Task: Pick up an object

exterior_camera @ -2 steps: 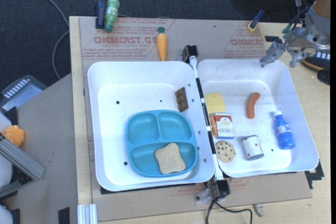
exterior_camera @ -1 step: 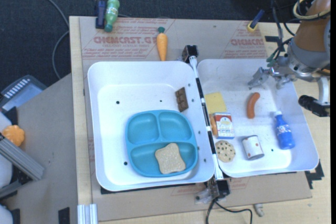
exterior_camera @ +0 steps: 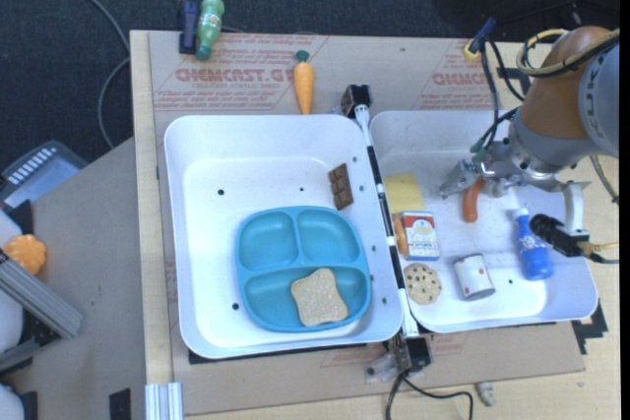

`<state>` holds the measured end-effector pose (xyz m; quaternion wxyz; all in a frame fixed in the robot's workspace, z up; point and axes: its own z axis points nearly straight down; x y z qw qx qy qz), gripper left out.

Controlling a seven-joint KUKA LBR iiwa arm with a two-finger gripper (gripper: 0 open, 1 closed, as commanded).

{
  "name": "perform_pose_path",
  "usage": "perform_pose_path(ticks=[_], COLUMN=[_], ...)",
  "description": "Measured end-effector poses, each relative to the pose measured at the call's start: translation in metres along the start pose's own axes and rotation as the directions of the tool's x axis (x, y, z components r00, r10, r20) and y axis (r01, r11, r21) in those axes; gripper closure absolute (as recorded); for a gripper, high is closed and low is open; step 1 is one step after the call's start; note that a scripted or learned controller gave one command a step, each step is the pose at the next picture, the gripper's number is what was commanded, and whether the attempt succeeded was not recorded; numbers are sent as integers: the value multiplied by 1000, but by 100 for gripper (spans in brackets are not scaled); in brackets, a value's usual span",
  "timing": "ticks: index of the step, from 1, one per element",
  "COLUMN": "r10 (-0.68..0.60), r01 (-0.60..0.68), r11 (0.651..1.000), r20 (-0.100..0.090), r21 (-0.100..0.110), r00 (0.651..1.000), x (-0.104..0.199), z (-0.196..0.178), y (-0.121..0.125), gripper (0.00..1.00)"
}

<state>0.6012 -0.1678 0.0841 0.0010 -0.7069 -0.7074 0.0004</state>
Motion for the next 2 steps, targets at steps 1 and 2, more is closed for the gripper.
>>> perform_pose_path(ticks=[1,2], r10=[0,-1], r01=[0,1], r11=[1000,1000], r20=[1,0], r21=[-3,-4], r00=[1000,1000], x=[0,91], z=[-11,-101], y=[1,12], gripper=[100,100])
